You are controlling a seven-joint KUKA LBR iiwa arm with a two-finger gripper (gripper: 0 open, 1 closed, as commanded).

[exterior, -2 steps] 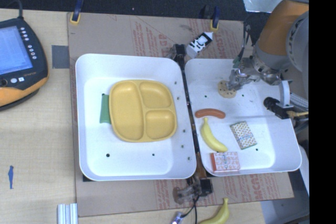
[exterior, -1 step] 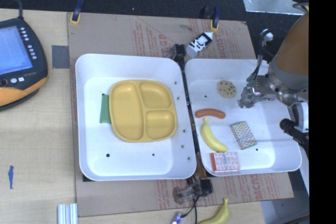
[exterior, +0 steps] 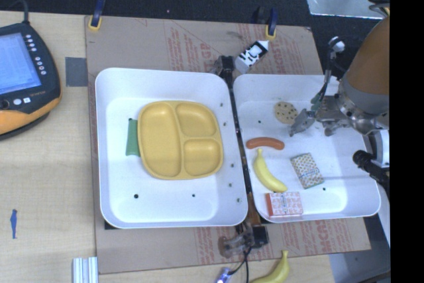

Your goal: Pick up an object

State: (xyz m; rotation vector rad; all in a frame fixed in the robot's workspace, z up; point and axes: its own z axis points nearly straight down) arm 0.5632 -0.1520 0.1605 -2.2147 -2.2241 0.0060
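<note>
Right bin: cookie (exterior: 286, 111) flat, upper; sausage (exterior: 265, 143) | banana (exterior: 267, 172) centre; patterned packet (exterior: 307, 169); red-white carton (exterior: 284, 204) front edge

Nothing can be read for certain. Faint red printing runs along the edges of the cardboard sheet (exterior: 199, 40) under both bins, and the small red-and-white box (exterior: 284, 204) bears print, both too blurred to make out.
</note>
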